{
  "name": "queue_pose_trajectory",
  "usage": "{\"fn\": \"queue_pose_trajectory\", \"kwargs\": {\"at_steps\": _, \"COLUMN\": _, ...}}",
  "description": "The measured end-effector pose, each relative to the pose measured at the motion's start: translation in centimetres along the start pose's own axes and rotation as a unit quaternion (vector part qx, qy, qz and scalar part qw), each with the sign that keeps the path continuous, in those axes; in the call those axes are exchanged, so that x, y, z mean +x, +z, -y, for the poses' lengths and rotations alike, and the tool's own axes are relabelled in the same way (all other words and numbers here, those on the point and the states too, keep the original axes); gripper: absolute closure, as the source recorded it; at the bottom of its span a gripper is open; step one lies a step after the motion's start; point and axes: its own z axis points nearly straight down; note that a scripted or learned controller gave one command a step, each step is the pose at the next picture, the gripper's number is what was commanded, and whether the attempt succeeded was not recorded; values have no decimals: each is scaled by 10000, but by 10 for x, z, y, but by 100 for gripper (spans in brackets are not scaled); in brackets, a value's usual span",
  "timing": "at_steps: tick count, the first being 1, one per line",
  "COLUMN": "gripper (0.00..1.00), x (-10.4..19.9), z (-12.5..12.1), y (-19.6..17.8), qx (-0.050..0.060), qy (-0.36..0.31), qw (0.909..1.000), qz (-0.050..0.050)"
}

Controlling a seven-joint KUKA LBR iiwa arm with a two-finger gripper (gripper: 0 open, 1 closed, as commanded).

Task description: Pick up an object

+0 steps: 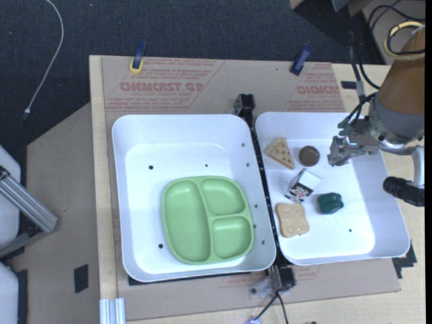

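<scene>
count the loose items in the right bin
5. Cheese wedge at the upper left, brown disc beside it, small packet mid-bin, green piece to its right, toast slice at the lower left. The arm may hide more.

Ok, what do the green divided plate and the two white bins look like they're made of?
Green divided plate: likely moulded plastic, matte, going by its uniform colour and soft rounded ridges. Left bin and right bin: probably thin formed plastic, smooth with a slight sheen; rounded corners and thin rims suggest it.
</scene>
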Motion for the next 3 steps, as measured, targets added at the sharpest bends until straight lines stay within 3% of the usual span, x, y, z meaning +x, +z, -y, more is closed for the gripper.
{"fn": "queue_pose_trajectory", "kwargs": {"at_steps": 1, "gripper": 100, "x": 51, "z": -10, "y": 8, "qx": 1, "qy": -27, "qw": 10000, "qz": -9}}
{"fn": "queue_pose_trajectory", "kwargs": {"at_steps": 3, "gripper": 100, "x": 154, "z": -17, "y": -11, "qx": -23, "qy": -35, "qw": 10000, "qz": -10}}
